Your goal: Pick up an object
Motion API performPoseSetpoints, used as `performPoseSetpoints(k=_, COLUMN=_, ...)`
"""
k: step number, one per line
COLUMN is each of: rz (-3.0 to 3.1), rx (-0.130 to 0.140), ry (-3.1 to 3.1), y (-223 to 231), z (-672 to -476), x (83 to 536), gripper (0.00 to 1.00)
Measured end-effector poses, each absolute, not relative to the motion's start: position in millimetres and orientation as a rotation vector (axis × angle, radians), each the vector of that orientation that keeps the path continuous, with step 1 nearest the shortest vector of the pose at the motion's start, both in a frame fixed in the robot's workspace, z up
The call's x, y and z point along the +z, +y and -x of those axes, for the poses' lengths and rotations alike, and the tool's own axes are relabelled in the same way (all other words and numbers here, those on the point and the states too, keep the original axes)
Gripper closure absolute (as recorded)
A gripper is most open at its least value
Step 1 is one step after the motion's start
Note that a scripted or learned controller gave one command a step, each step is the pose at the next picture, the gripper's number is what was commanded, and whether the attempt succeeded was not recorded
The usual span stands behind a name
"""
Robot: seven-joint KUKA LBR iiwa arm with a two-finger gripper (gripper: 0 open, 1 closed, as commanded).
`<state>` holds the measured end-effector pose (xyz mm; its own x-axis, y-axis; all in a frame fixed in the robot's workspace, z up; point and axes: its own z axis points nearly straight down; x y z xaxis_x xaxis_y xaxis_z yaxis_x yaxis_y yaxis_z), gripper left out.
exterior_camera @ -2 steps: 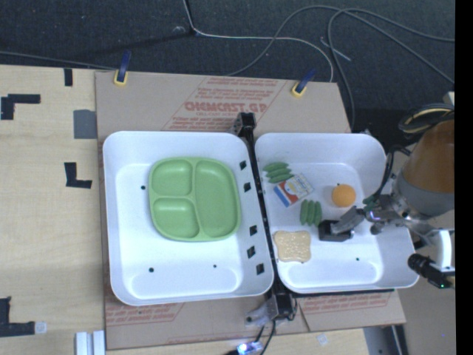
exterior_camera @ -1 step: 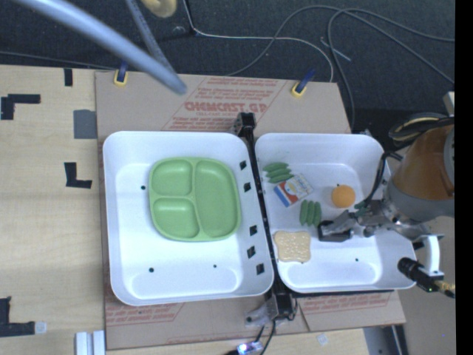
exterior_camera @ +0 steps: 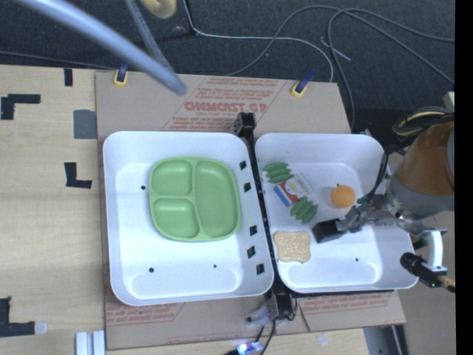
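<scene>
Down in the right bin (exterior_camera: pixel 369 154) the dark fingers (exterior_camera: pixel 326 231) are seen low over the white floor, just beside the slice of toast (exterior_camera: pixel 293 246). How far they are parted cannot be told at this slant, and nothing is seen between them, so no grasp can be claimed. The pick is judged not yet done: every candidate lies loose in the right bin. The toast sits nearest the tip, the orange ball (exterior_camera: pixel 342 196) lies just above the wrist, and the green pieces (exterior_camera: pixel 304 210) with a small packet (exterior_camera: pixel 293 188) are gathered near the divider. The green divided plate (exterior_camera: pixel 195 199) rests in the left bin (exterior_camera: pixel 122 198). Outward, the grey wrist is angled down from the right, with the orange band (exterior_camera: pixel 431 161) seen beyond the bin's rim.
</scene>
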<state>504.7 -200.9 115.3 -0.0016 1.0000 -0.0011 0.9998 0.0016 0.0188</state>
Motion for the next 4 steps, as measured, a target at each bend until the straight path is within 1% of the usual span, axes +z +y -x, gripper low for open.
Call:
performPoseSetpoints(k=1, rz=-2.216, rx=0.002, ry=2.22, y=-205.7, z=-513.6, x=162.8, gripper=1.0)
performPoseSetpoints(k=2, rz=-2.217, rx=0.003, ry=2.218, y=-212.7, z=-509.7, x=222.2, gripper=1.0)
performPoseSetpoints(k=3, rz=-2.214, rx=0.004, ry=2.219, y=-210.2, z=-514.5, x=284.9, gripper=1.0)
performPoseSetpoints(k=4, rz=-2.218, rx=-0.001, ry=2.227, y=-164.9, z=-509.0, x=275.5, gripper=1.0)
